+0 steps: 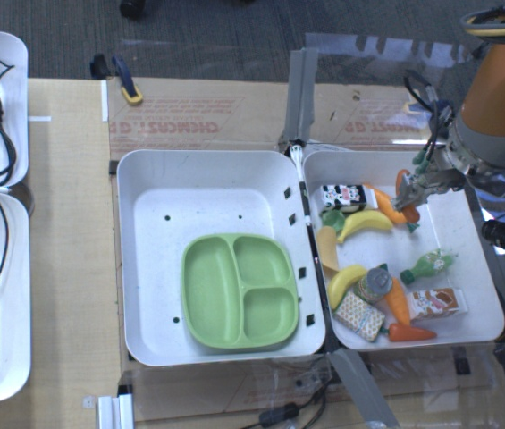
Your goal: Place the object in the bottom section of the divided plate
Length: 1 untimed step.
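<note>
Green divided plate [239, 290] lies in the left bin [145, 239], toward its front, all three sections bare. Right bin [489, 324] holds the clutter: black-and-white carton [342, 197], two bananas [366, 224] [345, 282], a can [377, 281], patterned packet [360, 315], carrot [397, 302], green bottle [432, 263], juice box [434, 303]. My claw [410, 195] sits at the bin's back right, right on an orange item [390, 206] beside the upper banana. Fingers blurred against the objects; grip state cannot be determined.
</note>
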{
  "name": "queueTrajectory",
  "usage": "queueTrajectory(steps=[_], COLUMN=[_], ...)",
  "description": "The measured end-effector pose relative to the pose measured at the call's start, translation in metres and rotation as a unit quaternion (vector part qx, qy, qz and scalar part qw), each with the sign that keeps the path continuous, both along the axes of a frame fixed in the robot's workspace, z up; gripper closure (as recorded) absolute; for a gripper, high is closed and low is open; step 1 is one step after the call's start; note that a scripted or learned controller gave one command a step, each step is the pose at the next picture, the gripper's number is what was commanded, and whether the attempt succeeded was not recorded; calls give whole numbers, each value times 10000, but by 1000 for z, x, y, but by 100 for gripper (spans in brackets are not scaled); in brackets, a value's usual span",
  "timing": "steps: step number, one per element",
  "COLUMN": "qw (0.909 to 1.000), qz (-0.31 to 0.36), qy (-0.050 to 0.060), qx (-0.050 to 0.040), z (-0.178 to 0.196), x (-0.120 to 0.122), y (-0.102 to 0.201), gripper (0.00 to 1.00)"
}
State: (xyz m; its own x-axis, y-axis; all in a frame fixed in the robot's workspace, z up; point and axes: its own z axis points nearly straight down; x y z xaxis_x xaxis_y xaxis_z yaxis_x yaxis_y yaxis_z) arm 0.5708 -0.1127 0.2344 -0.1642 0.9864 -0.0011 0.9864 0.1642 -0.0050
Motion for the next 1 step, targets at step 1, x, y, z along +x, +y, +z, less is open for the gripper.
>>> queueTrajectory(steps=[1], qw=[9998], qz=[-183], qy=[7], qx=[5], z=[-46], x=[25], y=[77], gripper=[100])
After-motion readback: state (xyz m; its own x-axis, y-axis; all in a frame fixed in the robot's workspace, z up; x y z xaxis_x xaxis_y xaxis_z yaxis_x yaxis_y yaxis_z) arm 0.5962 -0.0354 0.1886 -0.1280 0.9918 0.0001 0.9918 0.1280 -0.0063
